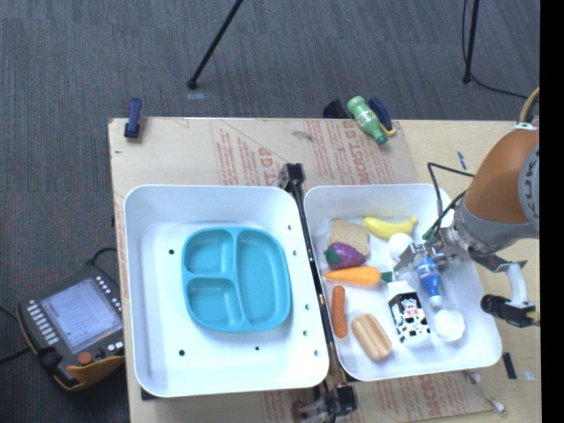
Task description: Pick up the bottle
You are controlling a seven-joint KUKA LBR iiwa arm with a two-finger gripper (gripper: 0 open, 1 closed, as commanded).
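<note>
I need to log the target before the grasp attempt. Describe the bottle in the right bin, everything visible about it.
The bottle is small, seemingly clear plastic with a blue middle. It lies tilted in the right bin, one end up-left under the end effector, the other down-right toward a white round thing. The milk carton sits close on its left and the carrot further left. Whether the end effector actually grips it cannot be told.

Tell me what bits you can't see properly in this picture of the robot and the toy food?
- Gripper: too small and blurred over the blue bottle to tell its grip.
- Bottle: its top is hidden under the gripper.
- Slice of bread: partly covered by the purple eggplant.
- Arm: cut off at the right.
</note>
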